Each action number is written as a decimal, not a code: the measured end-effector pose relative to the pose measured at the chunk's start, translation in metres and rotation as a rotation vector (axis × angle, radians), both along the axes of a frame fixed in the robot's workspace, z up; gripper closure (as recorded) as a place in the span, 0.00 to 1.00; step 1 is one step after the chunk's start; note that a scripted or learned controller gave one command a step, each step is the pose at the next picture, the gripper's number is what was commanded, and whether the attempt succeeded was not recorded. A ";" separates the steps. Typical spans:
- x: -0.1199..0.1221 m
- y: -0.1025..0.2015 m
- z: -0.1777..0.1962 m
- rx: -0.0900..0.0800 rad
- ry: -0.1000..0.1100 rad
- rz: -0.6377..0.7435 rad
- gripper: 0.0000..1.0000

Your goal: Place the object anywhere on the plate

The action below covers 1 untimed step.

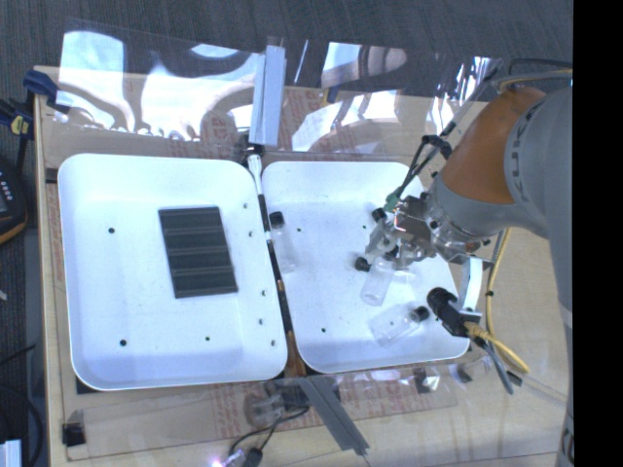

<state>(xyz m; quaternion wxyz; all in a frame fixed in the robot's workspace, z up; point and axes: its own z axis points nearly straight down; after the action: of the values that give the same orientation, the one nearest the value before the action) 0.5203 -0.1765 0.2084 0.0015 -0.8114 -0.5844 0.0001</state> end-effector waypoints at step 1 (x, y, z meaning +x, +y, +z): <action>0.000 0.083 -0.020 0.000 0.006 -0.434 1.00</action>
<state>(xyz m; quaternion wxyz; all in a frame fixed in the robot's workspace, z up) 0.5205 -0.0933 0.1880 0.0034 -0.9182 -0.3961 0.0023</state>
